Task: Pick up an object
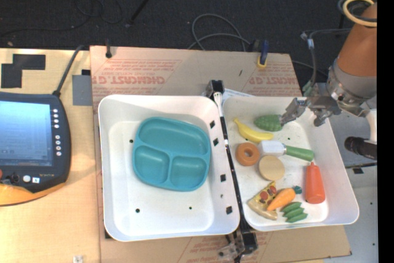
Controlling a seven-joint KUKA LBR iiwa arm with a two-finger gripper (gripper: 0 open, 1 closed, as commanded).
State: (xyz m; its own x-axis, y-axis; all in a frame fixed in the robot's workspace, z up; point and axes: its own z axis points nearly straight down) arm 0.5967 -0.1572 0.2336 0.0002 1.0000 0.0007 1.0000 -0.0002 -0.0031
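While the arm reaches in from the right:
Tool (306, 111): open, holding nothing, over the right bin's (345, 206) upper edge.
Pickle (268, 122): just left of the tool.
Banana (251, 132): beside the pickle.
Tray (172, 154): left bin (117, 206).

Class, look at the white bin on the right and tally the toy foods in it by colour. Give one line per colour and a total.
Green: 3, the leafy vegetable, the knife handle and the pea pods.
Yellow: 1, the banana.
Orange or brown: 3, the doughnut, the carrot and the bottle.
Tan: 1, the round biscuit.
Mixed: 1, the pizza slice.
Total: 9.
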